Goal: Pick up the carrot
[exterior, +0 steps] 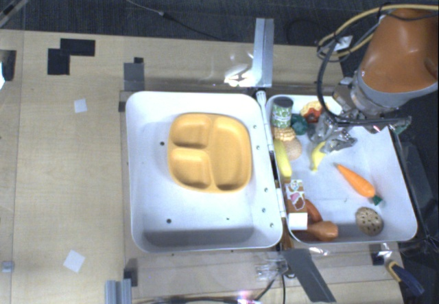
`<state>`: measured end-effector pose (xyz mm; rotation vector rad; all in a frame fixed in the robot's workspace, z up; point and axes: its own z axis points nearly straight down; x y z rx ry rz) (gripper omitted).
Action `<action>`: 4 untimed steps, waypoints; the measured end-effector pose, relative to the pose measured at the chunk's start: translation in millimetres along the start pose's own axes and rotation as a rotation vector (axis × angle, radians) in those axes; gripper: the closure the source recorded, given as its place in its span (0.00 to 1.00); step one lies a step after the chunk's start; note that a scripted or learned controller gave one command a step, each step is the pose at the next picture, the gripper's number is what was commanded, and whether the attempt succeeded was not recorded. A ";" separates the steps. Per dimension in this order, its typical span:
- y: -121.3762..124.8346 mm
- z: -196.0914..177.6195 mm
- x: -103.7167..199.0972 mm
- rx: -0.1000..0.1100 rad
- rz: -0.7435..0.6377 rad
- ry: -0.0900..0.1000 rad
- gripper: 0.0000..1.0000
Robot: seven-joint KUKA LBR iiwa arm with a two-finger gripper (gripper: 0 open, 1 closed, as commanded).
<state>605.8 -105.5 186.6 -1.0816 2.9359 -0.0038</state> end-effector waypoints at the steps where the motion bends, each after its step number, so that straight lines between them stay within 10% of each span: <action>1: -0.9 0.6 1.5 -0.001 0.003 0.002 0.00; 3: -15.1 96.5 140.1 0.003 0.122 0.005 0.00; 4: -17.2 82.7 134.8 0.013 0.116 -0.004 1.00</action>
